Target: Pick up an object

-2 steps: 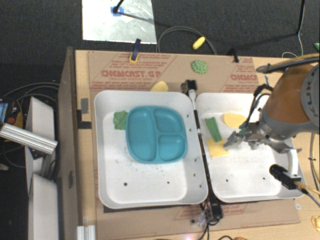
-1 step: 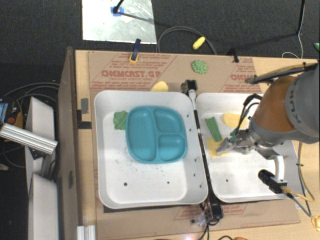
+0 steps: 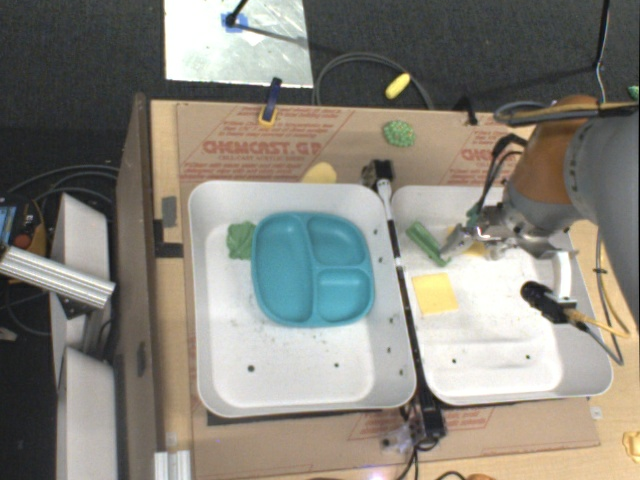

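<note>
Shallow white plastic bins [image 3: 230, 368], two, faintly dark-speckled. Divided plastic plate [image 3: 312, 269]: turquoise blue. Leafy piece [image 3: 240, 239] at its edge: green. Flat square block [image 3: 434, 293]: pale yellow. Slim stick [image 3: 425, 243]: green. Cardboard-covered worktop [image 3: 250, 148]: tan, red lettering. Round knobbly item [image 3: 399, 133]: green. Arm [image 3: 590, 168]: grey, orange band [image 3: 545, 163]. Surrounding floor [image 3: 70, 68]: black.

The grey arm [image 3: 600, 158] enters from the 3 o'clock side and slants down toward 9 o'clock. Its orange band [image 3: 543, 168] sits just above the wrist, toward 2 o'clock of the frame's middle. Below it the gripper [image 3: 478, 236] hangs low, pointing toward 8 o'clock, its metal head small and partly blurred.
</note>
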`<state>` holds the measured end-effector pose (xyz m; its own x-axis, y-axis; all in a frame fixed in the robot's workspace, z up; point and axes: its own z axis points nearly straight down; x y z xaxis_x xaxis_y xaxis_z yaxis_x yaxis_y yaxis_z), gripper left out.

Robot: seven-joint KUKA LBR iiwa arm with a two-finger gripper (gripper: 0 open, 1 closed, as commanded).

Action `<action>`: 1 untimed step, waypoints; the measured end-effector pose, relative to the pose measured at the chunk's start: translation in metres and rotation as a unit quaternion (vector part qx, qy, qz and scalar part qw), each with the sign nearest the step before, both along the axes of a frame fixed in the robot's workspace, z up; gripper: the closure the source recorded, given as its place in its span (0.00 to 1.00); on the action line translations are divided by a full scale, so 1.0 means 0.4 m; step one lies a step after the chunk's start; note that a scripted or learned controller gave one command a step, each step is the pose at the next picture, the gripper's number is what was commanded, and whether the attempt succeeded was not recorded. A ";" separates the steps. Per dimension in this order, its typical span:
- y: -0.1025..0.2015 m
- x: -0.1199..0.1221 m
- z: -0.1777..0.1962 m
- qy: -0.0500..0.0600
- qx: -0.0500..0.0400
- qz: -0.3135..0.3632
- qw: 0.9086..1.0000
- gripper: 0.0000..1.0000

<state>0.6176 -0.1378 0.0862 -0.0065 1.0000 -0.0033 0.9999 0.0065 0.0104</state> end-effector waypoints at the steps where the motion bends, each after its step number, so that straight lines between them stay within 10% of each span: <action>1: 0.117 0.101 0.034 0.002 0.001 0.001 1.000 0.00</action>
<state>0.6580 -0.0909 0.0999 -0.0092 1.0000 -0.0003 0.9999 0.0092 0.0074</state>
